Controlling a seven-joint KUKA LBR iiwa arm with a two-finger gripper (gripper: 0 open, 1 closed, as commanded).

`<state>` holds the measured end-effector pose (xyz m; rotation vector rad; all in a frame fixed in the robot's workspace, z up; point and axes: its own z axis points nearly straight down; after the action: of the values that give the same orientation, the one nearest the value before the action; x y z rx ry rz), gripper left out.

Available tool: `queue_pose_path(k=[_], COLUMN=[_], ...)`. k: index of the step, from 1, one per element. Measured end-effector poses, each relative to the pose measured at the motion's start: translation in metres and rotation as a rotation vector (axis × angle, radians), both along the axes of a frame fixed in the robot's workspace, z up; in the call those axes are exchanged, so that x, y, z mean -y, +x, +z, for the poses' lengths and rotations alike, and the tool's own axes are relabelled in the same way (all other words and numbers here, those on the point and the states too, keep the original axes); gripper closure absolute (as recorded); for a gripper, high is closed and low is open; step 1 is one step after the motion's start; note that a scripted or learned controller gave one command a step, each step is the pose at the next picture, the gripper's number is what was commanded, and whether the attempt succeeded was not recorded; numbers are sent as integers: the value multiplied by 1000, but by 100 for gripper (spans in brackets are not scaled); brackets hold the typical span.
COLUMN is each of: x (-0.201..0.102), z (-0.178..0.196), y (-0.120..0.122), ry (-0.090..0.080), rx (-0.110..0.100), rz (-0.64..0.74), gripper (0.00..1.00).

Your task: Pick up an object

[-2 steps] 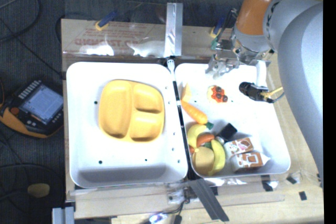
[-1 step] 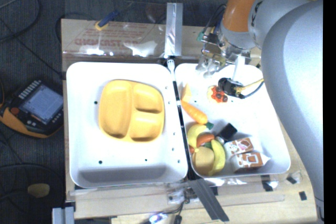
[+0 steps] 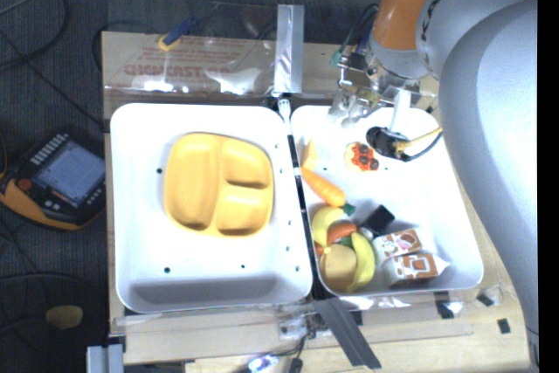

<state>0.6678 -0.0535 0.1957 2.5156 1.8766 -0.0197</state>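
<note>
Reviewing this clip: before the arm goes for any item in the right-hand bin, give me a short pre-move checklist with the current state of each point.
1. Gripper is over the right bin, at its far edge: ok.
2. Nothing between its fingers yet: cannot tell; they are too small and blurred.
3. Nearest target, the small orange and black toy, lies apart from other items: ok.
4. Carrot free to lift: not ok, it lies against the bin divider.
5. Banana and printed carton crowd the near corner: not ok for a clean pick.
6. Yellow tray sits in the left bin, out of the way: ok.
</note>
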Motion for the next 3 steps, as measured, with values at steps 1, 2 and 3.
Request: queue_pose_path(k=[1,2,3], x=[0,81,80], z=[0,-83,-76], y=[0,-60,-60], ry=[-1,9,12], rx=[0,2,0], rz=[0,38,38], gripper=[0,0,100])
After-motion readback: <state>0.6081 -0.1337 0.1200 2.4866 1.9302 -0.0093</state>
